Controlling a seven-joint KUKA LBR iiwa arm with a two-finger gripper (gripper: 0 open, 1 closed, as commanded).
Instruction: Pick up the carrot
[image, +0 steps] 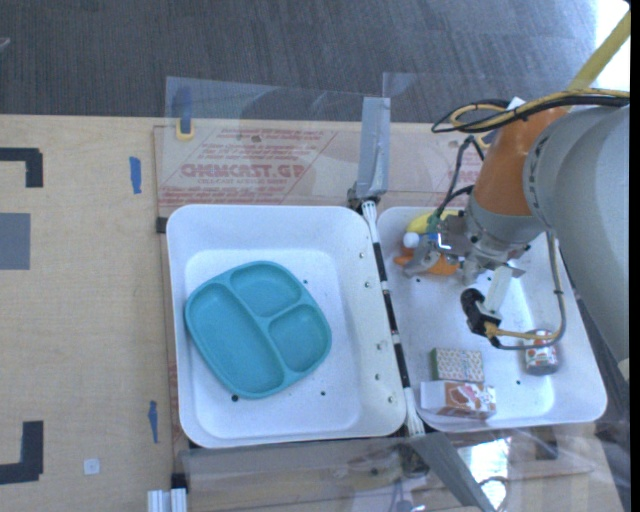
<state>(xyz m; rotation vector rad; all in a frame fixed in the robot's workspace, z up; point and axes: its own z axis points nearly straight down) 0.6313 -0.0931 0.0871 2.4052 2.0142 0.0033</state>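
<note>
The carrot (412, 263) is a small orange piece at the far left of the right bin (575, 400), close to the divider between the bins. My gripper (443, 252) reaches down from the right and sits right over the carrot's right end. The wrist hides the contact, so I cannot say whether the carrot is held. Only the left part of the carrot pokes out from under the gripper.
A yellow and white toy (417, 230) lies just behind the carrot. Toward the front of the right bin are a green patterned box (457, 363), a red and white packet (462, 399) and a small can (541, 358). A blue divided plate (258, 325) lies in the left bin (200, 230).
</note>
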